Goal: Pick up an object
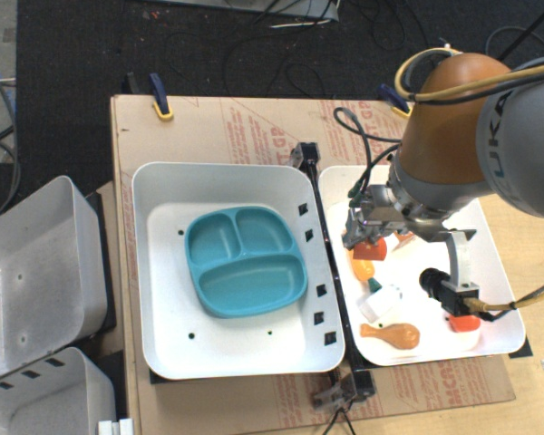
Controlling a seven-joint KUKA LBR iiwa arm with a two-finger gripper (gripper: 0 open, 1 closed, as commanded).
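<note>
Task objects: a cluster of small toys in the right bin (490,243). An orange block (369,248) lies directly under the gripper (370,234), touching or nearly touching it; whether it sits between the fingers cannot be told, and the gripper's opening cannot be read from this view, since the wrist covers it. Just below the block lies a small round orange-yellow piece (363,268), then a small dark green piece (374,285), a white block (381,303), and, nearest the bin's front wall, a tan drumstick-shaped toy (394,334). To the right of the drumstick lies a red-orange piece (464,323), just beside a black fitting (435,284) on a cable.

Handling (judgement): all appear to be light, stiff plastic toys, probably smooth and somewhat slippery, not fragile. The block offers flat opposite faces, the safest place to close on. The drumstick is best taken across its thick rounded end, because the thin handle would likely slip or pivot. The round piece may roll when touched.

Surroundings: the left bin (154,243), beside the right bin, holds a blue divided plate (245,261) near its centre. Both bins rest on a desk (208,120) covered with brown board; the grey and orange arm (462,125) reaches in over the right bin.
</note>
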